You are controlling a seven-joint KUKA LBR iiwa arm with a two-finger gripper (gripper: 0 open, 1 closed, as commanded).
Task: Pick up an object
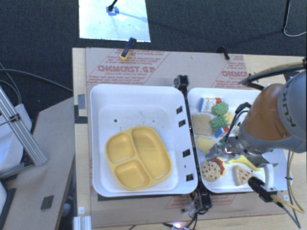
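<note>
The right bin (194, 97) holds several toy foods. Among them are a blue and white carton (208, 103), two green broccoli pieces (220, 108), a tan bread slice (202, 124), a pale yellow piece (205, 143), a round cookie with red (211, 170) and a pizza slice (242, 176). My gripper (224, 148) hangs low over the middle of this bin, just right of the pale yellow piece and above the cookie. The grey and orange wrist (266, 116) covers the bin's right part. I see no object held.
The left bin (139, 97) carries a yellow divided plate (138, 157). A black divider with clips (184, 123) runs between the bins. Cardboard (144, 66) lies behind them, and a metal frame (19, 128) stands at the far left.
</note>
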